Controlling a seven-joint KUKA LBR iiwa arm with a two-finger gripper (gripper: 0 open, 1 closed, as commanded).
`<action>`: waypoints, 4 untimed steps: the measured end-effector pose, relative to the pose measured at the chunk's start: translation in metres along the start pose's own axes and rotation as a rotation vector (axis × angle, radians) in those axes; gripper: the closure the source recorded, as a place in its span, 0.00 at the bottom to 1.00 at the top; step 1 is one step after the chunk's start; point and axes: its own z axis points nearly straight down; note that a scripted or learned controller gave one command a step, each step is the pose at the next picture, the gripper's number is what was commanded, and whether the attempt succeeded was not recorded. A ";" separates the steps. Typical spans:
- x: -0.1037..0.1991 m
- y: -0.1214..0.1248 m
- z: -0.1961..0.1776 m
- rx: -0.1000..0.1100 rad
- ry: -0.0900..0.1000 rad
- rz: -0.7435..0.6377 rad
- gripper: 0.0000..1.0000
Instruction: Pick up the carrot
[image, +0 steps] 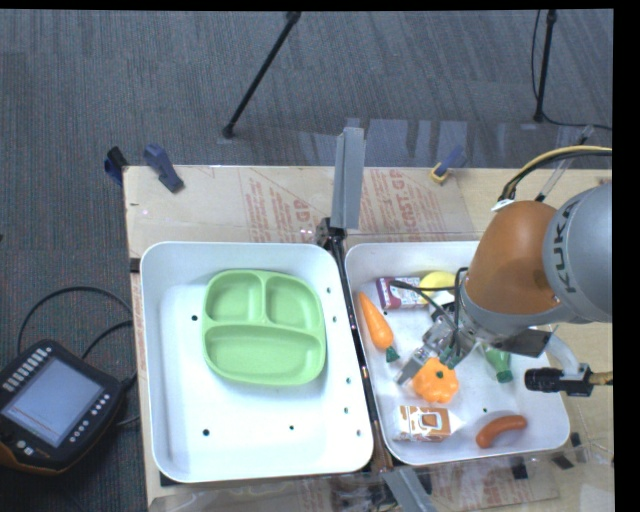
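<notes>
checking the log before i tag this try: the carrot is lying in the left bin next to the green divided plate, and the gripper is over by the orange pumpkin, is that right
Not quite. The camera view shows the carrot lying in the right bin, near its left wall. The green divided plate sits by itself in the left bin. The rest stands: the gripper is by the orange pumpkin.
</notes>
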 end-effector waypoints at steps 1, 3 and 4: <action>0.037 -0.036 0.000 0.000 0.000 -0.086 0.00; -0.048 -0.057 -0.045 -0.002 -0.003 -0.153 0.00; 0.003 -0.015 -0.033 0.001 0.001 0.095 0.00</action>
